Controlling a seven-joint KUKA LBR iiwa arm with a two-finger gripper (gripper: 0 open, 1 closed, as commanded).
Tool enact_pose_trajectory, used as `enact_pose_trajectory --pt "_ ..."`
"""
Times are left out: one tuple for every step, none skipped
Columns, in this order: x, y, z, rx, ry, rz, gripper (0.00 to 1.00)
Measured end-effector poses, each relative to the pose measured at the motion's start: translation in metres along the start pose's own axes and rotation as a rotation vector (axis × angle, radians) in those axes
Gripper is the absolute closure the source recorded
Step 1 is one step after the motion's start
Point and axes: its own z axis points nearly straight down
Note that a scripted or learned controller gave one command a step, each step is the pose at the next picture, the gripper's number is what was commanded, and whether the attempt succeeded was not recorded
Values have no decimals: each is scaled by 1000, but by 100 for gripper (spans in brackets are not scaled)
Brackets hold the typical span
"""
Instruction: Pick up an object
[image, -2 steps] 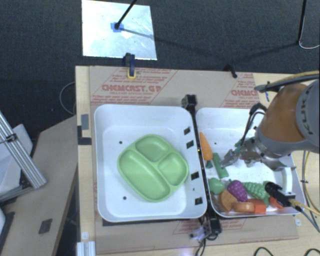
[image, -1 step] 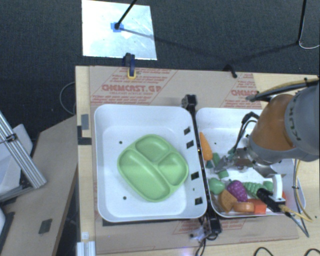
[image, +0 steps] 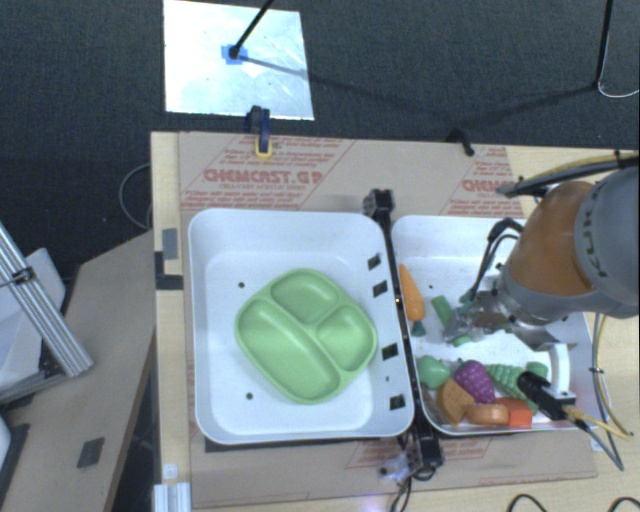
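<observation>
We saw the gripper (image: 462, 326) low in the right bin (image: 470, 236), hanging over a small green toy piece (image: 443, 309) that lay near the bin's middle, just right of an orange toy carrot (image: 409, 287) resting along the divider side. Whether the jaws were wide or narrow we could not tell, since the wrist and its cables covered them, and nothing showed between them that we could call held. Along the bin's near wall sat a crowded row of toy food: a round green piece (image: 433, 372), a purple grape bunch (image: 475, 380), a brown piece (image: 455, 401), an orange-tan piece (image: 490, 412), a red block (image: 518, 414) and a dark green ridged piece (image: 507, 378). We judged all of these to be light, hollow plastic, stiff enough to take a firm pinch without harm, but smooth and rounded, so they could squirt out sideways if the jaws closed off-centre. The carrot looked best taken across its narrow width near the thick end; the small green piece would want the jaws astride its shorter side. The crowded row seemed a riskier choice, as neighbours touching one another left little room for the jaws to slip down. In the left bin (image: 290, 222) lay a green divided plate (image: 303, 335), wide and flat, which we thought a poor thing to grasp except at its rim.
</observation>
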Motion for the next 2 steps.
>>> enact_pose_trajectory --pt "4 -3 -43 0 0 -2 100" --pt "2 -11 -100 -2 -1 -3 100"
